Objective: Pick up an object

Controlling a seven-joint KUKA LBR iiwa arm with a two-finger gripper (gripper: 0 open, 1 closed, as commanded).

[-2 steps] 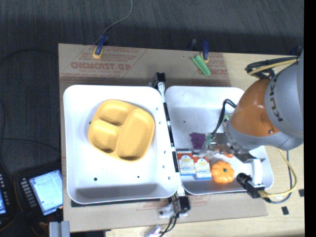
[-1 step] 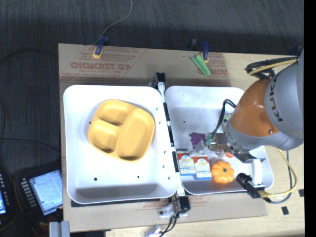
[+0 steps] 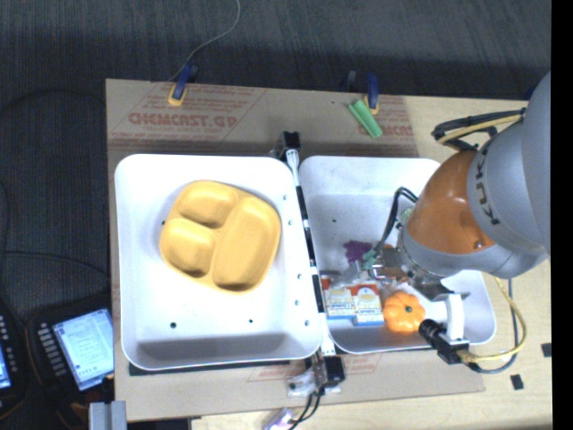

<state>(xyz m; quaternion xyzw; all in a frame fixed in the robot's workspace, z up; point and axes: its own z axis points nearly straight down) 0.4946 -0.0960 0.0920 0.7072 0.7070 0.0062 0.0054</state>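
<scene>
arm [image 3: 474, 213] bent low, over right bin [image 3: 358, 173]

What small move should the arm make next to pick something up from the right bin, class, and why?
Probably a short descent where it already hangs. The gripper sits low in the right bin, right by the small cartons, the orange pumpkin-like toy and a purple item. Its wrist hides the fingers, so a grasp can't be confirmed.

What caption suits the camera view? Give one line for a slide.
KUKA arm reaches into right bin above small items; yellow tray sits in left bin.
</scene>
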